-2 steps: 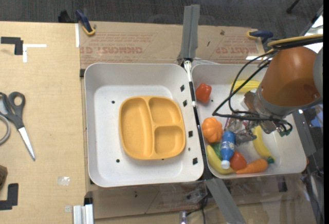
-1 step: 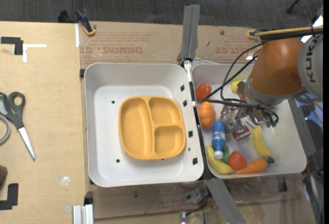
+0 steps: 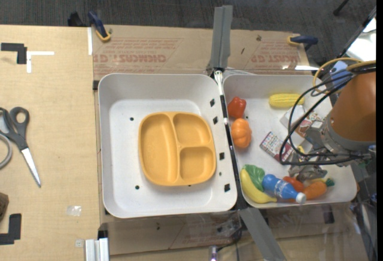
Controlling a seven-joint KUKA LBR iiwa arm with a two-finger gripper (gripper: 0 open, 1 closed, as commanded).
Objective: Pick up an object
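Note:
The right bin holds several toy foods: a yellow corn cob, a red pepper, an orange pumpkin, a small patterned box, a banana with a green piece above it, a blue bottle and a carrot. My gripper hangs low over the bin's front right part, just above the carrot and the bottle's cap end. Cables and the orange wrist band cover it from above.
The left bin holds an orange divided plate. Scissors lie on the bench at far left. Blue clamps hold the cardboard behind the bins. A grey bar runs back from between the bins.

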